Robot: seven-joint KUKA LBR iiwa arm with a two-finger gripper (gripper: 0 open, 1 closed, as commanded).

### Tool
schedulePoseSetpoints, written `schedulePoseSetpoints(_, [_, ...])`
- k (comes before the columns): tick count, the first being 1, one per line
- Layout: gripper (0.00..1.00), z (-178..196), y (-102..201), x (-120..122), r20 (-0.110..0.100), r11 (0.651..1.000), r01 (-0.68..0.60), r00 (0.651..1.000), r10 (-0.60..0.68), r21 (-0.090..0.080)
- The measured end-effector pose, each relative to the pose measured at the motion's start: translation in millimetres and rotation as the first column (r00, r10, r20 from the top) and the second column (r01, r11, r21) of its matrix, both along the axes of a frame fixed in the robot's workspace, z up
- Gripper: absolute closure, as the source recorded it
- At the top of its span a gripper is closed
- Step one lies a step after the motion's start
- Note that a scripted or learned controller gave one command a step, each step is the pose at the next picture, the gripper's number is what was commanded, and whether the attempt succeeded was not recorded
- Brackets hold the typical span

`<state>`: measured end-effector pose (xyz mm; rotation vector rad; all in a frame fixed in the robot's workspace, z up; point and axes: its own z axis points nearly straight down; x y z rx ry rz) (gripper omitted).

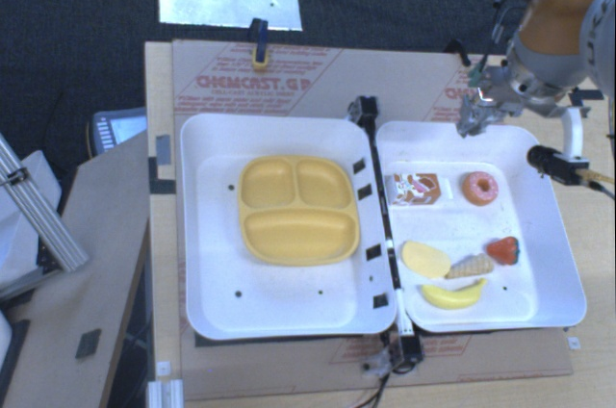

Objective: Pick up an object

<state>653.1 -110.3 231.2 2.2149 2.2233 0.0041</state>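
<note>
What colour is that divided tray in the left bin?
Pale yellow; the divided tray shows plainly in the camera view.

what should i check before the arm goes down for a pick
1. Gripper above a target: not ok, it sits over the right bin's far rim, nothing beneath.
2. Finger opening: cannot tell.
3. Nearest item, donut, free all round: ok.
4. Strawberry free all round: not ok, cone touches it.
5. Banana separated from its neighbours: cannot tell, cone and yellow chip lie very close.
</note>
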Motion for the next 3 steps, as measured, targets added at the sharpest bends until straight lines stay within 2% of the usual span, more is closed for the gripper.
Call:
schedulePoseSetpoints(2, [1.0, -4, 127, -3, -0.002, 1.0, -0.007, 1.0, 0.007, 0.002])
schedulePoseSetpoints(3, [1.0, 6, 180, -9, -0.002, 1.0, -0.007, 1.0, 0.007, 0.003])
